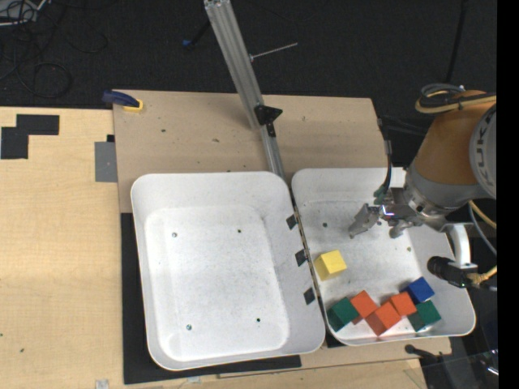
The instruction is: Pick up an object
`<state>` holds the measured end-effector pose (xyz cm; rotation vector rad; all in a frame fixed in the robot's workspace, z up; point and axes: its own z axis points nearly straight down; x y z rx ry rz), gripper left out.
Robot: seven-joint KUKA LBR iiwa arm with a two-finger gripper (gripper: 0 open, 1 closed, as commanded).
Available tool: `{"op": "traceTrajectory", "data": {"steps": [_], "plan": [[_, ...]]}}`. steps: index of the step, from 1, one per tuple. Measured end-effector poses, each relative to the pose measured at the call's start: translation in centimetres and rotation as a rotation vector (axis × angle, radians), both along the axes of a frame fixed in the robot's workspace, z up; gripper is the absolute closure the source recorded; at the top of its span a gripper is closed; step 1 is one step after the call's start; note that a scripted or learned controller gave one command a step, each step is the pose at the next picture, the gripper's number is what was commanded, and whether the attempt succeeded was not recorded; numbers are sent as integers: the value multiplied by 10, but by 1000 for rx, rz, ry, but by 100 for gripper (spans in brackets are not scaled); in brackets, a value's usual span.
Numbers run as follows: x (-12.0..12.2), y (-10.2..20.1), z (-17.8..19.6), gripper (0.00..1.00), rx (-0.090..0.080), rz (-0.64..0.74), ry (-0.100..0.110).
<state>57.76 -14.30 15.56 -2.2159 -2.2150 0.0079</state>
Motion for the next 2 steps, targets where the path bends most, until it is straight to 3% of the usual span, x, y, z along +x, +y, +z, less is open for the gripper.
{"op": "traceTrajectory", "data": {"steps": [1, 2], "plan": [[3, 2, -63, 0, -1, -3, -3], [3, 0, -50, 100, -1, -11, -5]]}}
